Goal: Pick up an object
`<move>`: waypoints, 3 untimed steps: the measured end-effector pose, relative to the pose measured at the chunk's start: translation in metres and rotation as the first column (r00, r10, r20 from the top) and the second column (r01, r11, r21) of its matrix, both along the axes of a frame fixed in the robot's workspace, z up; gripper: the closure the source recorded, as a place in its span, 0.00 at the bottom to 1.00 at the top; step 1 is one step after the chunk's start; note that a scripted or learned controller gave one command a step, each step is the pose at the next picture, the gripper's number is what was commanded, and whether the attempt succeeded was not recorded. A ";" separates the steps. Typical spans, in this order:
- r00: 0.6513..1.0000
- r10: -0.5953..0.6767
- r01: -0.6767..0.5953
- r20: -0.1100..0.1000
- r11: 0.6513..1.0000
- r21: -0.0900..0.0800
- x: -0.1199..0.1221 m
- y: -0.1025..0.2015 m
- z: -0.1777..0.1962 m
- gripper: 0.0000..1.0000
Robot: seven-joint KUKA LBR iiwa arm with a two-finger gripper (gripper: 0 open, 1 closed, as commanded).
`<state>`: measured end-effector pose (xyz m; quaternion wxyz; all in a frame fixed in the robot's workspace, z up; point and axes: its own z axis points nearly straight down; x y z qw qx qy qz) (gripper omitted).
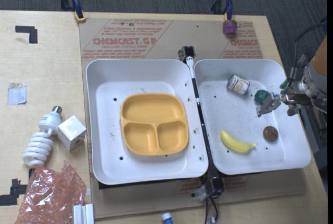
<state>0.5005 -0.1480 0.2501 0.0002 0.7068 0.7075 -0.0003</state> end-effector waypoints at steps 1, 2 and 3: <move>1.000 -0.003 0.003 0.000 1.000 0.001 -0.023 0.007 -0.158 0.00; 1.000 -0.004 0.004 0.003 1.000 0.001 -0.022 0.007 -0.148 1.00; 1.000 -0.001 0.001 0.002 1.000 0.000 -0.022 0.084 -0.058 1.00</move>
